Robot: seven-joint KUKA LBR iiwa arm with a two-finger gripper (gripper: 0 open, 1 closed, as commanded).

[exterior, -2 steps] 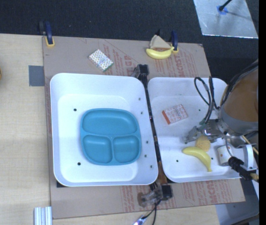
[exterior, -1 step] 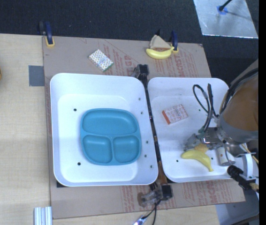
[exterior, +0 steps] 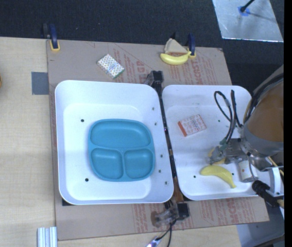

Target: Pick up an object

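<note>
Reaching down into the right bin, gripper low at the near right corner, just above the yellow banana. Judged step: approach or grasp attempt on the banana, not yet a lift. Fingers are small and cluttered by the wrist hardware; cannot tell whether they are apart or together, and nothing clearly sits between them. Gripper tip looks next to the banana's upper end, contact unclear. Banana lies flat on the bin floor, curved, near the front wall. Next move likely calls for centring over the banana's middle, closing on it, then lifting straight up. A red-and-white packet lies in the same bin, further back, well apart from the gripper. Left bin has a blue divided tray. Black cable loops off the arm.
</note>
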